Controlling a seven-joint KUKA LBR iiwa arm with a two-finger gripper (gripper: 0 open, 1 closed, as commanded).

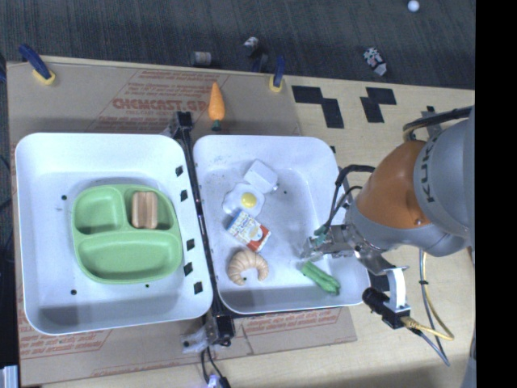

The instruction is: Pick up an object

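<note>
Left white bin point(40, 217): green divided plastic tray point(125, 245) mid-floor, tan bread-like block point(145, 209) in its top-right compartment. Right white bin point(323, 156): pale croissant point(247, 266) near front edge, small printed carton point(247, 229) behind it. Green pod-shaped toy point(321, 278) at front-right corner, likely target; gripper point(323, 245) just above it, opening cannot be told

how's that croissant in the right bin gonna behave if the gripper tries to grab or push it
The croissant looks like a moulded toy, so probably stiff and light. Its curved, tapered horns may let flat fingers slip off. It lies flat on the right bin floor, so a push would likely slide or spin it rather than roll it.
</note>
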